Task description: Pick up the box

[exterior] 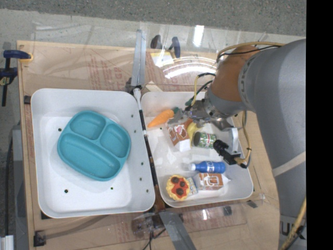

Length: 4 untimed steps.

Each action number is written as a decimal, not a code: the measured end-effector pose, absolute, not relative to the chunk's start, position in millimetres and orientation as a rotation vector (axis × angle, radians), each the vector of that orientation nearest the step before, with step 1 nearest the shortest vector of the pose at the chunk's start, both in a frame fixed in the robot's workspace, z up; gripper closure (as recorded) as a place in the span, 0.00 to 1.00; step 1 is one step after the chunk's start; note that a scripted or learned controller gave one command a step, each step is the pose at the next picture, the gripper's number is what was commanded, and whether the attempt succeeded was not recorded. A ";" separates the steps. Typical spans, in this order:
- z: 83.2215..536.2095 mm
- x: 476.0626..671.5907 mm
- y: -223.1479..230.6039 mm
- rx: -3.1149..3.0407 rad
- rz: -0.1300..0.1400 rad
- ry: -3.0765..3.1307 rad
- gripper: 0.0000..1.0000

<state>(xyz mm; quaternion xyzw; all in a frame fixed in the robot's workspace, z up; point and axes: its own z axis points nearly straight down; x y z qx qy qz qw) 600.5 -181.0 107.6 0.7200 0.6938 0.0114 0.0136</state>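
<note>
Two shallow white bins (41, 155) sat mid-frame. The small brown-and-white carton box (178, 134) lay in the right bin, just beside the claw (193, 120); its grip state couldn't be told.

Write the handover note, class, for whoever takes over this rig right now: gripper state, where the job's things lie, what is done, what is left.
Gripper: low over the far part of the right bin, among the items; finger state unreadable.
Boxes: one small brown-and-white box lies just beside the gripper; a second box lies at the near edge of the right bin.
Nearby: carrot, green can, blue bottle, tart. The teal tray sits in the left bin.
Done: arm has reached the pile.
Left: no box seen lifted; grasp and raise one.
</note>
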 end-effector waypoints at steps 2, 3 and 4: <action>107.4 637.0 -224.0 2.072 -0.003 2.363 0.00; 88.7 654.4 -239.7 2.186 -0.001 2.254 0.00; 100.9 655.7 -239.4 2.177 -0.002 2.260 1.00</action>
